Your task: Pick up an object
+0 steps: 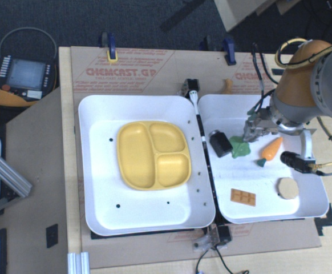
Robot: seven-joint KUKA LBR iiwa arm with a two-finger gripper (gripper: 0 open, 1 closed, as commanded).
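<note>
Green piece (241, 150): a small green item on the floor of the right bin, just below the gripper's tip; whether the two touch I cannot make out.
Black block (220, 143): lies just left of the green piece, close to the bin's left wall, apparently touching it.
Toy carrot (270, 150): orange with a green end, lying at a slant right of the green piece, near but apart from it.
Waffle tile (243, 197): a brown ridged rectangle, flat in the near part of the right bin, well apart from the others.
Round cookie (288, 188): tan disc near the right bin's right side, below a black cylindrical fitting on the arm.
Gripper (253, 129): hangs low over the right bin, pointing down just above the green piece and right of the black block.
Jaws: hidden under the wrist housing from where I stand; open or closed, I cannot tell.
Arm (303, 81): grey with an orange band, reaching in from the right over the bin's upper right part.
Right bin (308, 210): white, shallow, holding all five small items.
Left bin (97, 170): white, beside the right one, their rims meeting.
Yellow tray (153, 154): a three-compartment plate lying flat in the middle of the left bin.
Bench (149, 67): brown board under both bins.
</note>
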